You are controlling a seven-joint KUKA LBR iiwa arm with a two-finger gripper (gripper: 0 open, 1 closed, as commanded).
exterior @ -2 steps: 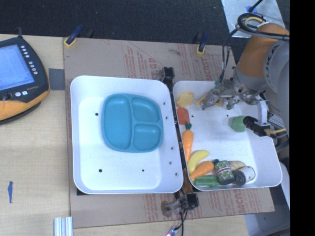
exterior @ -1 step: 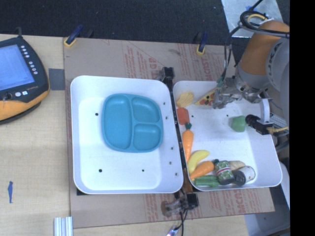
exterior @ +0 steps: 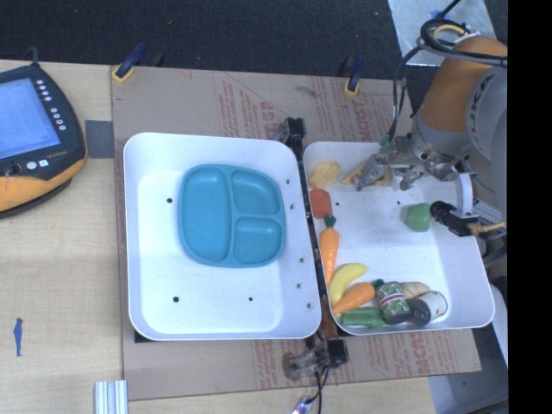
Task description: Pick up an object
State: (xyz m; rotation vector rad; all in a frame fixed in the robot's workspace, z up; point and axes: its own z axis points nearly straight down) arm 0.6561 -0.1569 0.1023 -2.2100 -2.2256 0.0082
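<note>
while the gripper [exterior: 385, 172] hangs low over the right bin's [exterior: 470, 304] far end, finger spread cannot be told; toys crowd that bin's left and near walls, green ball [exterior: 418, 216] apart.

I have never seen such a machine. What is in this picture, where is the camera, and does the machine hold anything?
One camera above the bench looks down at a slant. The grey and orange thing at the right is a robot arm; its gripper hangs over the right bin. Whether it grips anything is unclear. That bin holds toy food: carrots, a banana, a green piece and more. The left bin holds a blue divided plate. The device with a screen at the left lies on the bench.
</note>
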